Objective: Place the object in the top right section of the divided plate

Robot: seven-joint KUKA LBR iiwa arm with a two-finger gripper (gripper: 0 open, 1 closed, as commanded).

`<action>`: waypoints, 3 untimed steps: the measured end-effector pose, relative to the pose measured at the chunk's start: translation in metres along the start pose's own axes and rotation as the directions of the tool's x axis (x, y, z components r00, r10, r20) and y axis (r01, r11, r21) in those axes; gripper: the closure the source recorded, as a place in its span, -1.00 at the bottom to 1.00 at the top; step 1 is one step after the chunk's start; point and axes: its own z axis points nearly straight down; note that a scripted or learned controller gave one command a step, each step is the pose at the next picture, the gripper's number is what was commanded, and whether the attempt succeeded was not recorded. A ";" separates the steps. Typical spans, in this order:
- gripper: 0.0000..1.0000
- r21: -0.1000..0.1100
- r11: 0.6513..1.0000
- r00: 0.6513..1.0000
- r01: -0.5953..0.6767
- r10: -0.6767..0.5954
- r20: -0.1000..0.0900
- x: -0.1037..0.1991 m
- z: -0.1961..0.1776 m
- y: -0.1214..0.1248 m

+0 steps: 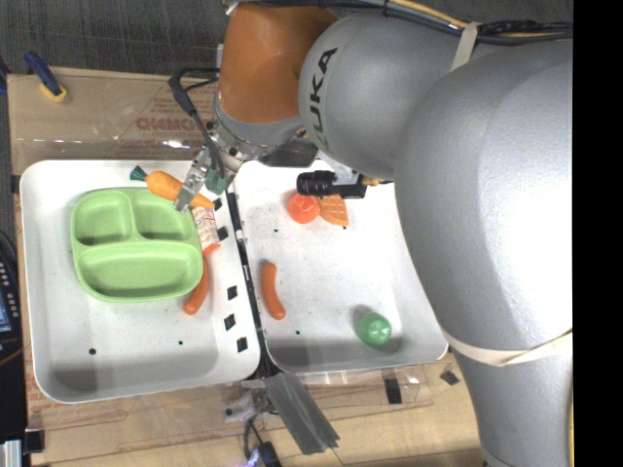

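Left bin: green divided plate, carrot, small bottle. Right bin: sausage, green ball. Hand (state cannot be told) above carrot.

A brown bench top with faint red print lies under two white bins, its far edge meeting dark ribbed flooring. A blue-and-yellow clamp sits at the far left corner.
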 end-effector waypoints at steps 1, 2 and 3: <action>1.00 -0.005 0.998 0.998 -0.059 0.059 0.007 -0.017 -0.074 -0.030; 1.00 -0.001 0.997 0.997 0.081 -0.081 0.001 0.021 -0.068 0.009; -1.00 -0.001 0.997 0.997 0.081 -0.081 0.002 0.021 -0.068 0.009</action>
